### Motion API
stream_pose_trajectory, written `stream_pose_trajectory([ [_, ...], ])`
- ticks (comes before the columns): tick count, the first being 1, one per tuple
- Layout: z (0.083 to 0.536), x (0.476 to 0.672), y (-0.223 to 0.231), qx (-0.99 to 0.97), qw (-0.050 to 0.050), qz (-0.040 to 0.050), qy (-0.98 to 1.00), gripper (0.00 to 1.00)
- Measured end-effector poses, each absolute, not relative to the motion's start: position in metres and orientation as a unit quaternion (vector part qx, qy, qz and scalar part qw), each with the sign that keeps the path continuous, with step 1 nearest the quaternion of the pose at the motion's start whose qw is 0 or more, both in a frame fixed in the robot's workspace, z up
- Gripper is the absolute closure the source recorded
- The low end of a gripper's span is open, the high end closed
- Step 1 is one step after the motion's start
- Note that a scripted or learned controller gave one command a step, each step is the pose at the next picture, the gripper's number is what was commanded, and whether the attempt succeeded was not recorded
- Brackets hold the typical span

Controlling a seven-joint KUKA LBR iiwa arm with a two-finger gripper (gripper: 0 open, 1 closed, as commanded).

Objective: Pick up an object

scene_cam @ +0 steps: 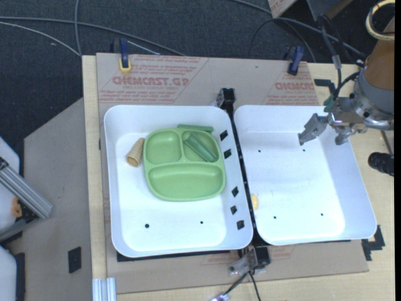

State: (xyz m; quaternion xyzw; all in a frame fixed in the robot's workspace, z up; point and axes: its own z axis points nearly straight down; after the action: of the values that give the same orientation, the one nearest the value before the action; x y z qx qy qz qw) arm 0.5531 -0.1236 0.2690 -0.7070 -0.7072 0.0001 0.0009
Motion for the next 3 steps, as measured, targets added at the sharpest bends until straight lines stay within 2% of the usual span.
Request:
stream_pose_trajectory([
  [1,0.208,0.559,-0.125,-0.707,0.003,0.0014,-0.707,0.0],
  [2,0.148,0.556,-0.132,-0.708,0.004,0.0019,-0.707,0.0],
  [3,0.097,0.564,-0.126,-0.707,0.003,0.0009,-0.707,0.0],
])
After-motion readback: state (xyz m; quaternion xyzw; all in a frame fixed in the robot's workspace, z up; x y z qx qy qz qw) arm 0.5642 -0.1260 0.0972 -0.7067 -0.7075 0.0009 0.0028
